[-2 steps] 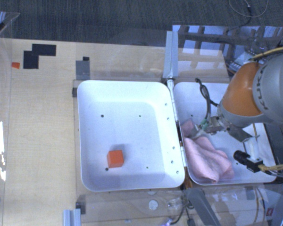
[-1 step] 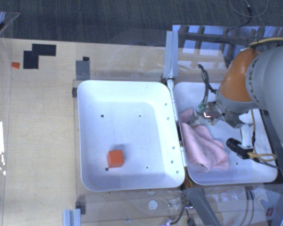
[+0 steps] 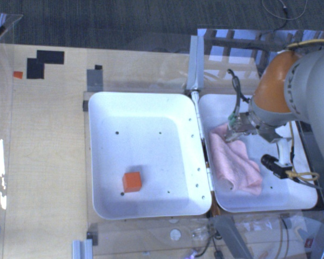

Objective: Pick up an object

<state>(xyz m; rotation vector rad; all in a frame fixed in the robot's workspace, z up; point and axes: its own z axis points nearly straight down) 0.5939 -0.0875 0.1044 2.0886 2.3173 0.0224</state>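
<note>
The hand (image 3: 238, 127) sat low in the right bin (image 3: 291, 201), touching the upper end of the pink cloth (image 3: 235, 161); its grip could not be made out. An orange block (image 3: 132, 182) lay lower left in the left bin (image 3: 146, 112).

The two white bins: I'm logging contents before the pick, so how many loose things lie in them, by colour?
Orange: 1, small orange cube in the left white bin
Pink: 1, crumpled pink cloth in the right white bin
Total: 2

grey arm (image 3: 313, 85), orange band (image 3: 274, 85), black cables (image 3: 236, 88)
</note>
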